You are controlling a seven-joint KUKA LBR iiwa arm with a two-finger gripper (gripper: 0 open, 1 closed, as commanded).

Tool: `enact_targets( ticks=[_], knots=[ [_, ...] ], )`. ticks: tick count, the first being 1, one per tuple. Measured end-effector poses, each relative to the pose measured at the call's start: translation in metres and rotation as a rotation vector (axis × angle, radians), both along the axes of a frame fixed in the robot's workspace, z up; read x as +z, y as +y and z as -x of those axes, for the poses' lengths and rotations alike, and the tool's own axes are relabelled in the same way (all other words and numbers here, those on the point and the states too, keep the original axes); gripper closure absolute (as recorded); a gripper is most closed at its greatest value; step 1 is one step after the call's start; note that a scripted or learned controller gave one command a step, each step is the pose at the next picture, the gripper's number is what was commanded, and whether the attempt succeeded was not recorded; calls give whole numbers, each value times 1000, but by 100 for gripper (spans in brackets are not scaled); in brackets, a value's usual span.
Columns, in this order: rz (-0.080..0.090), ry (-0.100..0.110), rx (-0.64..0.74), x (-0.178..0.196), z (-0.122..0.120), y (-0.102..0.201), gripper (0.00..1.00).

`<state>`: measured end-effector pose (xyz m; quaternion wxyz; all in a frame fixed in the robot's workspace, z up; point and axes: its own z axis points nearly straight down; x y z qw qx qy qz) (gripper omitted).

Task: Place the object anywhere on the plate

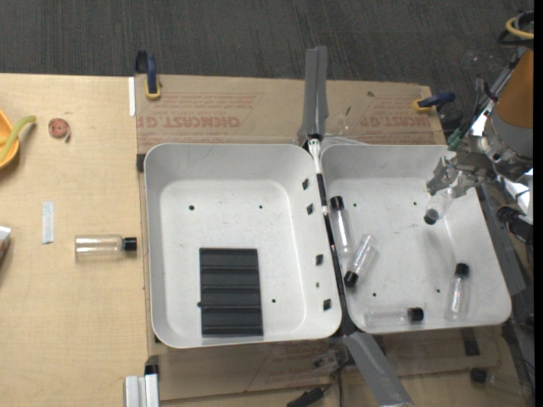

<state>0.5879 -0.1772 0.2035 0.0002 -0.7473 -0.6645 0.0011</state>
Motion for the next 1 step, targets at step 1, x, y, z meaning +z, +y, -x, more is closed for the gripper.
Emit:
enact_targets(
  ticks=[1],
  knots=[
    [0,0,0,0,0,0,0]
  ],
)
